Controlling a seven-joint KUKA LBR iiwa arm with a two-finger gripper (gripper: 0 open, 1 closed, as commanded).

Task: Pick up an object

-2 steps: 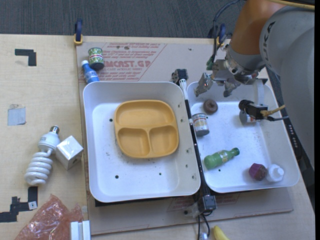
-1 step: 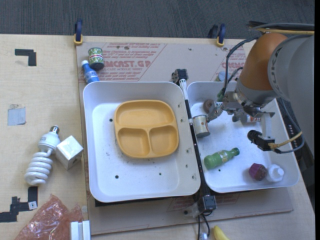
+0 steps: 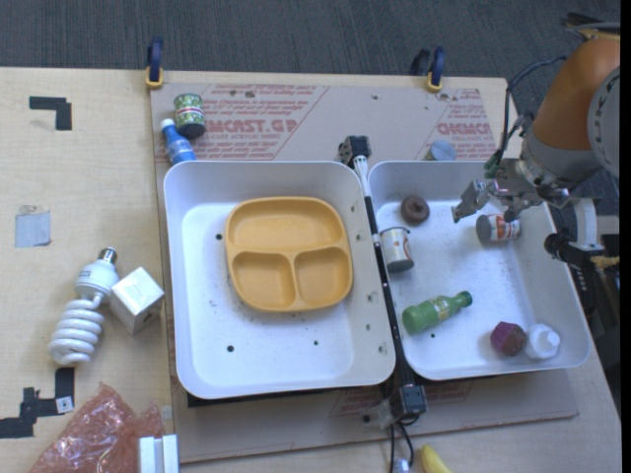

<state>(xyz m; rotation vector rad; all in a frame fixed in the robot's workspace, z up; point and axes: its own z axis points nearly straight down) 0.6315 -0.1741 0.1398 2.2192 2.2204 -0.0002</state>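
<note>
Here my gripper (image 3: 490,205) hung in the right bin (image 3: 567,274), fingers spread and empty, beside a small can (image 3: 496,229) lying at the far side. Descent needed the fingers straddling the can squarely before closing, since it could roll.

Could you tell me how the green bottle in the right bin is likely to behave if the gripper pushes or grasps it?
The green bottle lies on its side on the right bin floor, so a sideways push would probably roll it. Its rounded, glossy-looking body may slip between fingers unless grasped across the middle. It looks small and probably plastic, so likely light and rigid.
</note>
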